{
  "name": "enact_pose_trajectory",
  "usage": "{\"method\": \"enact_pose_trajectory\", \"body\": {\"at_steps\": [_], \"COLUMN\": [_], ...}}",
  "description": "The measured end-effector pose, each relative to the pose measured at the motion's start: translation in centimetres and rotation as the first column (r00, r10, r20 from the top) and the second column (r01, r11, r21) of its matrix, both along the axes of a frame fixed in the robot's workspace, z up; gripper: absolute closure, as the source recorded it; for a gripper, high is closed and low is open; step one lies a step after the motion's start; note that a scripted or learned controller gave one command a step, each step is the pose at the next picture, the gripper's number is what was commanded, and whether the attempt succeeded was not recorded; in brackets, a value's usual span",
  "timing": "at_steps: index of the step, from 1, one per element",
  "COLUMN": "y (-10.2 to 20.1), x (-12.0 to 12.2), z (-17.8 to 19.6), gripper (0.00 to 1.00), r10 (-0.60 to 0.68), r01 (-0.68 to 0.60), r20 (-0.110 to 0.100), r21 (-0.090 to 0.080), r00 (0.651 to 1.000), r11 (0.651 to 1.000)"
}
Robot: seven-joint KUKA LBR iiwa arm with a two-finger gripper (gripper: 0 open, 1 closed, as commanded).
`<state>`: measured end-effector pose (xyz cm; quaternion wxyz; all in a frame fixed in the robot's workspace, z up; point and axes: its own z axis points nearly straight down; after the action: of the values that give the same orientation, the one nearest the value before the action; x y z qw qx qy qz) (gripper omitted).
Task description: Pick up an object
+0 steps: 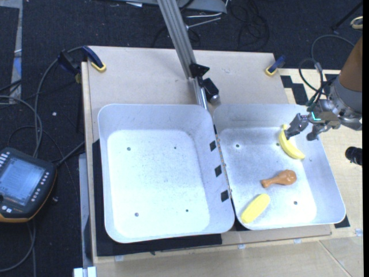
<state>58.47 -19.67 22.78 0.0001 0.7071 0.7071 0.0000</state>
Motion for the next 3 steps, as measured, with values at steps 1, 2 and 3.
{"method": "enact_pose_trajectory", "body": {"at_steps": [1, 2, 3], "y": [0.0, -0.5, -0.6], "x": [0.0, -0.6, 0.0], "z": [0.0, -6.0, -10.5], "gripper": [0.0, 0.0, 0.0], "r10": [0.0, -0.001, 0.0], "r01": [0.0, 0.001, 0.0], "r20": [0.0, -0.005, -0.004], "r21": [0.0, 0.001, 0.001], "r00": [1.0, 1.0, 1.0], "r11": [1.0, 1.0, 1.0]}}
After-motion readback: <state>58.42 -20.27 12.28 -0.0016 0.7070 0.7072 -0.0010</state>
